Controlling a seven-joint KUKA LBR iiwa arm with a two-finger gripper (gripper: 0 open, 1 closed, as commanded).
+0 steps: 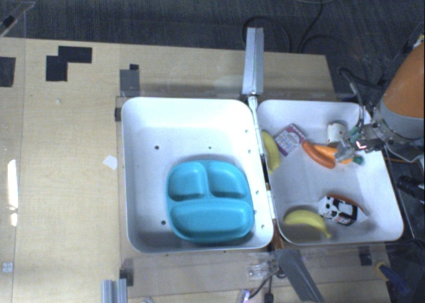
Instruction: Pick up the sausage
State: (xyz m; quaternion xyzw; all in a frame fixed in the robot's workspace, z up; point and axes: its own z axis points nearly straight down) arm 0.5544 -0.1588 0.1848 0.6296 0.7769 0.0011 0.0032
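- we see two shallow white bins with smooth, glossy walls and rounded corners, side by side on a pale wooden surface [66,182].
- the left bin [143,122] holds a blue plastic tray [210,201] with three rounded compartments, lying toward the bin's near wall; the rest of that floor is bare white.
- in the right bin [385,195] the sausage [320,154] is an orange-red, smooth, tapered piece lying at a slant in the upper middle, its right end at the claw.
- the claw [350,149] sits at that right end of the sausage; its tips are small and cluttered, so we cannot tell how wide they stand or whether they grip it.
- a purple-and-white wrapped packet [287,139] lies just left of the sausage.
- one yellow banana [269,151] lies along the divider wall; another banana [305,220], curved and matte, sits by the near wall.
- a black, white and red toy [340,209] rests just right of that banana.
- open white floor remains between the sausage and the near items.
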